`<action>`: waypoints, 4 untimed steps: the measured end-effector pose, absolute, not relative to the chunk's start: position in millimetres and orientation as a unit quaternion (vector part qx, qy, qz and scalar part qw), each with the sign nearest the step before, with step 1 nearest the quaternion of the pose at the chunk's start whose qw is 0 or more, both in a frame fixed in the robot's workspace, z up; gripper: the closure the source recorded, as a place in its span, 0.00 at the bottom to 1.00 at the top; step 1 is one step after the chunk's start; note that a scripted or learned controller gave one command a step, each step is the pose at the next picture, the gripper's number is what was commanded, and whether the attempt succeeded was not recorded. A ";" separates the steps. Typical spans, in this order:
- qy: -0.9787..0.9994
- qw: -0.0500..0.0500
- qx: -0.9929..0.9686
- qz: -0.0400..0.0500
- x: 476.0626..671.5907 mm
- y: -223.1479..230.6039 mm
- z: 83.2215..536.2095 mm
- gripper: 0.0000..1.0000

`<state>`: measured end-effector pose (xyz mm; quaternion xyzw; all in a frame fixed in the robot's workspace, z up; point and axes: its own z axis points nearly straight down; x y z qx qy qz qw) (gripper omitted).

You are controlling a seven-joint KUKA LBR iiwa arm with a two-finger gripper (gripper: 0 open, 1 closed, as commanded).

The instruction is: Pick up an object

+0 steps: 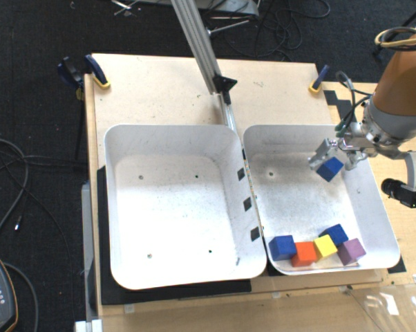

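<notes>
My gripper [332, 159] hangs over the back right part of the right bin [291, 140], shut on a blue cube [329, 168] that sits between its fingers, lifted above the bin floor. Along the right bin's front edge lies a cluster of cubes: a blue one [282, 247], an orange one [305, 253], a yellow one [325, 245], a second blue one [336, 234] and a purple one [350, 252].
The left bin [125, 140] stands beside the right one, sharing a middle wall. A slanted metal rail [197, 37] runs from the top down to the bins' back edge. Clamps sit at the board's back corners [97, 75].
</notes>
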<state>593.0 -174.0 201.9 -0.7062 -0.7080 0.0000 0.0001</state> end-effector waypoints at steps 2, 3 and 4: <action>-0.708 -0.004 -0.706 -0.001 641.2 -222.5 96.6 0.00; -0.709 0.002 -0.705 0.003 636.5 -221.8 104.6 1.00; -0.709 -0.001 -0.705 0.001 638.7 -220.8 105.5 0.00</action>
